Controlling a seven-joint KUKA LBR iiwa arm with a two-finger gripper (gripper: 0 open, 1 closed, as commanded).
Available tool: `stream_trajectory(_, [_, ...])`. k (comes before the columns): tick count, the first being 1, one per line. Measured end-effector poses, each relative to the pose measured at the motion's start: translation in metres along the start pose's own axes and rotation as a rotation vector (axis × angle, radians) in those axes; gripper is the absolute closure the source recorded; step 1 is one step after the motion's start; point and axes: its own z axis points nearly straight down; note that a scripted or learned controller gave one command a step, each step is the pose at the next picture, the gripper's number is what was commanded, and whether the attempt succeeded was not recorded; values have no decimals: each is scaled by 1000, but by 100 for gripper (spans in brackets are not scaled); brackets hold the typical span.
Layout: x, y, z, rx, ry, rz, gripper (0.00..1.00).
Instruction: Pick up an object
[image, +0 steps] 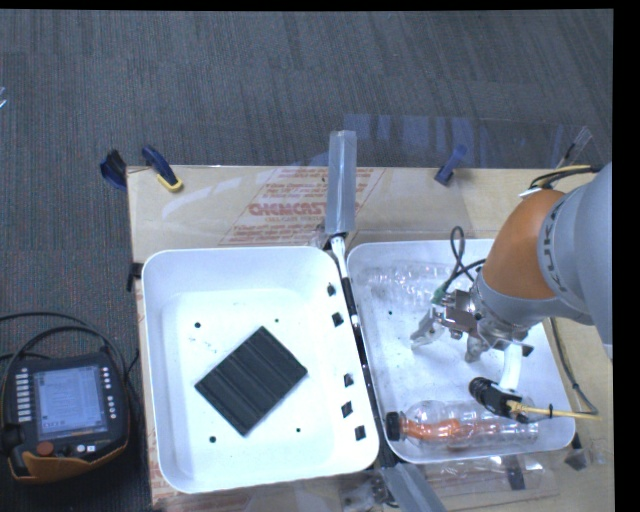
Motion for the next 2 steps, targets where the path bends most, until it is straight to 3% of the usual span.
stream_trajectory(1, [-13, 55, -34, -2, -1, -46, 0])
stream_trajectory(2, [-31, 70, -1, 3, 0, 168, 0])
